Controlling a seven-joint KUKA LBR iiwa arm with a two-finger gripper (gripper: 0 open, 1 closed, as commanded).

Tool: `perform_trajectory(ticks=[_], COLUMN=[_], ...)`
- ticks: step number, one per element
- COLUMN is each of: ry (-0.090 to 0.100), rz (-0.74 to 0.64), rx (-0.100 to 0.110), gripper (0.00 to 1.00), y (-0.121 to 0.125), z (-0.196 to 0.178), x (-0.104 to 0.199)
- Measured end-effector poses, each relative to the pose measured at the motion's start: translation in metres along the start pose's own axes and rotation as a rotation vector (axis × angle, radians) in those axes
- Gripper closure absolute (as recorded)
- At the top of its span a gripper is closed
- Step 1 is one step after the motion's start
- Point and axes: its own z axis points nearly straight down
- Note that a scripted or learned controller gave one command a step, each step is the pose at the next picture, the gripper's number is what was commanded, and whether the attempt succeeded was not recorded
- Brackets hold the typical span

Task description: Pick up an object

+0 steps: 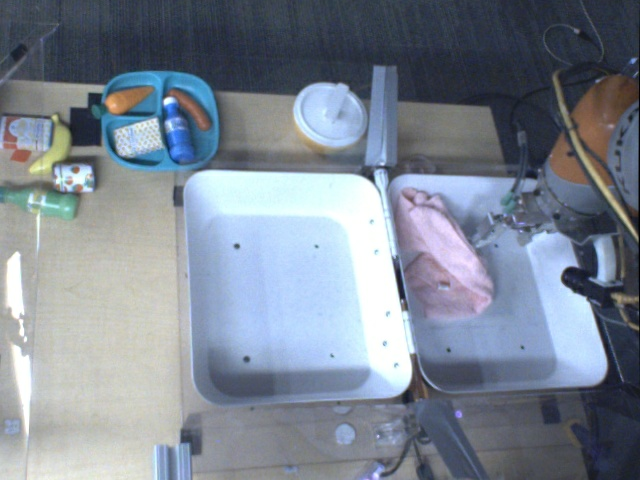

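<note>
Camera view: pink cloth [443,259] lying in rt bin [560,363]; jaws [492,228] just beside it, state can't be told.

So two bins [285,193] sit side by side on the desk [100,298]. A cloth [445,258] lies in the right one, pincer [497,226] just to its right. A tray [160,118] and a cup [330,116] sit behind the left bin.

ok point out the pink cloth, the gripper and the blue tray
pink cloth [443,256], camera view, middle of the bundle
gripper [497,224], camera view, between its fingertips
blue tray [205,123], camera view, right rim
</note>
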Motion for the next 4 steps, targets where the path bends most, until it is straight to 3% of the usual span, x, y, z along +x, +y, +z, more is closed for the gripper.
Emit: perform_trajectory(ticks=[1, 2, 3, 4], ry=[-0.006, -0.006, -0.010, -0.010], rz=[-0.168, -0.168, -0.357, -0.352], rx=[-0.013, -0.013, -0.020, -0.016], gripper=[0.00, 0.00, 0.00, 0.00], y=[0.005, 0.005, -0.037, -0.016], z=[0.020, 0.020, 0.019, 0.020], x=[0.035, 0.035, 0.068, 0.089])
